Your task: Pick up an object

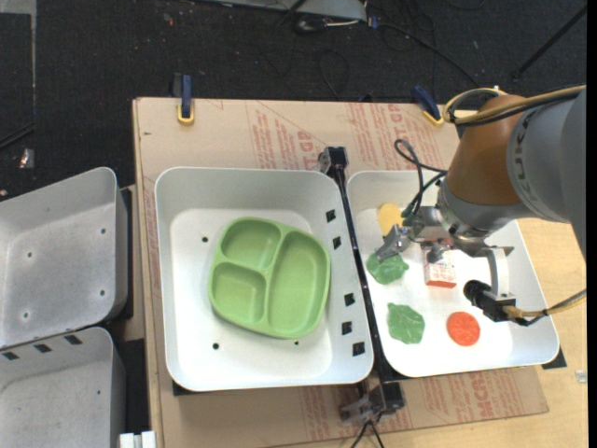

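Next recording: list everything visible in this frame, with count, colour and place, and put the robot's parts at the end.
Bins: 2, white, side by side on the bench; left bin, right bin.
Divided plate: 1, light green, three compartments, in the left bin.
Leafy toy pieces: 2, green, in the right bin; one near the gripper, one nearer the front.
Round piece: 1, orange-red, right bin, front.
Yellow piece: 1, right bin, back, partly hidden by the arm.
Small carton: 1, white and red, right bin, under the wrist.
Clamps: 2, blue and yellow, on the board's back edge.
Trays: 2, white-grey, far left, off the board.
Arm: 1, grey with orange band, over the right bin.
Gripper: 1, above the upper leafy piece.
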{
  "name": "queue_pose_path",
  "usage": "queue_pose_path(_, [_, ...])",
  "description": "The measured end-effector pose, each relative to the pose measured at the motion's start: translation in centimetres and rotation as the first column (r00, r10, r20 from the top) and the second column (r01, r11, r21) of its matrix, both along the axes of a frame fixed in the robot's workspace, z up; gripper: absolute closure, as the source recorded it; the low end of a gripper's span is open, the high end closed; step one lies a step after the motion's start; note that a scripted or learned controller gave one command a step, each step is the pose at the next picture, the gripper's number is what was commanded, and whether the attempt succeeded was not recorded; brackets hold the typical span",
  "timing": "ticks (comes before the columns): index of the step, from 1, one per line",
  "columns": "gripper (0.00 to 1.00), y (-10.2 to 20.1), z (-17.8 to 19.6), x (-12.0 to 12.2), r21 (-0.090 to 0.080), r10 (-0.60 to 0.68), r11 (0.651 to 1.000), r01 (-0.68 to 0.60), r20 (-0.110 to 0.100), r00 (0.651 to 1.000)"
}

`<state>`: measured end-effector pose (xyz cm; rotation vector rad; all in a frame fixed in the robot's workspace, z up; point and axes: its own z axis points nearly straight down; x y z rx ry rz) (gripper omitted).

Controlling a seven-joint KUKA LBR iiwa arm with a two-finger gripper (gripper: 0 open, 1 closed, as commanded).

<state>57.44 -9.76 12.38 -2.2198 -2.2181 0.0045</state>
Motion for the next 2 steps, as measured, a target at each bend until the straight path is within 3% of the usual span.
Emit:
queue_pose_path(1, [1.00,0.0,1.3,0.1,-0.001,-0.001,1.000,0.001,0.004,1.000])
queue_pose_path(2, [1.00,0.3,7.6,0.4,-0.002,0.003,1.000,-0.003,0.011,1.000])
